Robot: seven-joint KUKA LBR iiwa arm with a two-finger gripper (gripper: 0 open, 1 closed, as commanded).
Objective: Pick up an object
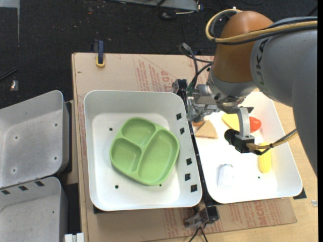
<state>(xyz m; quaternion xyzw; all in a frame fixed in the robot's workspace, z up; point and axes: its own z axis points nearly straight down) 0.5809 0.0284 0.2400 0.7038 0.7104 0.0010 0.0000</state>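
Camera view looks down at a slant on a cardboard-covered counter (131,67) with two shallow white bins sitting side by side. The left bin (96,105), around the middle of the frame, has a light green divided plate (145,150) with three compartments lying flat in it, tilted a bit diagonally. The right bin (282,180) holds the small stuff: a tan wedge-shaped piece (207,130) near its upper left, a yellow item (231,120) just right of that, a red-orange thing (255,123) beside it, another yellow piece (265,161) lower down toward the right, and a pale whitish object (225,174) near the bottom middle that's hard to make out against the bin. The grey arm (290,59) with its orange band comes in from the upper right and hangs over the upper left part of the right bin. The pincer (198,116) sits low by the divider between the bins, right next to the tan wedge, but honestly I can't tell how it's set or whether it's got anything. A black cable fitting (238,139) dangles just below the wrist.
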